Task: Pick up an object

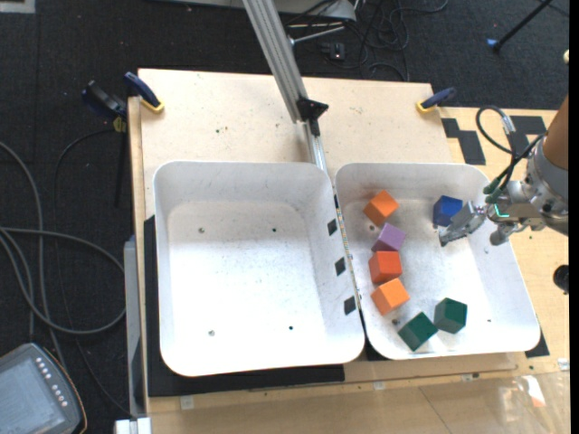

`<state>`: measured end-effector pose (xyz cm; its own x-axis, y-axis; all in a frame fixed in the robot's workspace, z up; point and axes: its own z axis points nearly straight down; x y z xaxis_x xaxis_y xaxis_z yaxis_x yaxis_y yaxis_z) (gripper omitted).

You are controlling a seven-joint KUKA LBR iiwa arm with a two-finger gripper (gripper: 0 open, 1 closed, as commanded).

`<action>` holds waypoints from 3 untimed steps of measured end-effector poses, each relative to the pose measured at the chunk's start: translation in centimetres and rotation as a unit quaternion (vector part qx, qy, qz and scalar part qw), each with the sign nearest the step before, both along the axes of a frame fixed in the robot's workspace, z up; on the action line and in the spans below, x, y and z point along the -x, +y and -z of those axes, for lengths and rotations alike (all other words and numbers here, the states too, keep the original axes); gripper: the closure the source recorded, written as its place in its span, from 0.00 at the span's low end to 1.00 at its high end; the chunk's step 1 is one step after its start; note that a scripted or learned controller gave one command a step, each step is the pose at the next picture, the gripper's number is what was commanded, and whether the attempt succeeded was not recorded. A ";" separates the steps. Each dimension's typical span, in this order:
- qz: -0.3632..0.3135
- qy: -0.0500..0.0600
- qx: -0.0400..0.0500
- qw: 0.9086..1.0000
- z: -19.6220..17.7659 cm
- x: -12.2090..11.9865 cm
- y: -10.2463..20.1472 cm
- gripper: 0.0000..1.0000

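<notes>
The gripper [477, 227] hangs at three o'clock of the right bin [520, 319], fingers apart, just beside the blue cube [447, 209], probably its target.

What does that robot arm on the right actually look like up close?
The arm is grey metal with an orange band above the wrist. Black cables loop beside it. Its small two-finger gripper is grey and dark, with a tiny green light near the base.
</notes>
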<state>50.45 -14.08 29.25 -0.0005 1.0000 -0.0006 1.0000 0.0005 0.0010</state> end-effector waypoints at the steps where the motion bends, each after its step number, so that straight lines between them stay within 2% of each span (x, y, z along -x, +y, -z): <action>1: 0.000 0.003 0.000 1.000 4.9 -0.9 -0.1 0.00; 3: 0.001 0.003 -0.001 1.000 13.7 -0.7 -0.3 0.00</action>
<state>51.18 -14.36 15.57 0.0011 1.0000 0.0007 1.0000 -0.0011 -0.0047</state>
